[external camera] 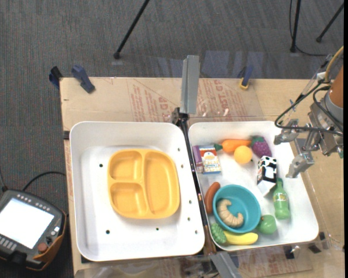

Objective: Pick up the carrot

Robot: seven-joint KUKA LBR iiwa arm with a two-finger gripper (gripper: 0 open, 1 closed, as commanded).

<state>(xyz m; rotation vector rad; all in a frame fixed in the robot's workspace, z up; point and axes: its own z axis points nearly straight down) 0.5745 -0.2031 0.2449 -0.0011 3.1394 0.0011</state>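
The carrot (235, 145), orange with a green stub at its left end, lies flat near the back wall of the right bin (311, 213). An orange ball (242, 154) touches its front side and purple grapes (259, 146) sit at its right tip. My gripper (290, 152) hovers over the bin's right rim, well to the right of the carrot, open with nothing between its fingers.
The right bin also holds a small box (209, 158), a cow-print carton (267, 170), a green bottle (281, 201), a blue bowl (236, 208), a red sausage (211, 194) and a banana (242, 238). A yellow divided plate (144, 183) sits in the left bin (87, 155).
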